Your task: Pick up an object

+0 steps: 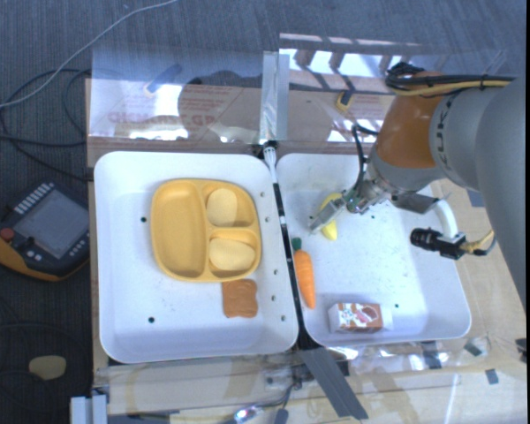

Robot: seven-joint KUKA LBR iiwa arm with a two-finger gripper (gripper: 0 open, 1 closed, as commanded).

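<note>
In the camera view, looking down on both bins, we see our arm (450,140) reaching in from the right over the right bin (424,290), with the gripper (329,217) low above the bin floor near its left wall. A small yellow object (329,230) lies just beneath and beside the tips. Whether the fingers are spread or closed we cannot tell: they merge with the yellow object at this slant, and nothing shows clearly between them, so we do not count it as held.

In the same bin a carrot (305,278) lies along the left wall, nearer the front, and a small carton (359,316) sits at the front edge. The left bin (124,325) holds a yellow divided tray (181,228) and a brown cracker-like piece (239,299) just in front of it.

We judge the yellow object to be the target. To do this step well, we should centre the tips on either side of it, press down to the bin floor before closing, and keep clear of the bin wall beside it. It looks small and may slip sideways, so we close slowly and lift straight up.
</note>
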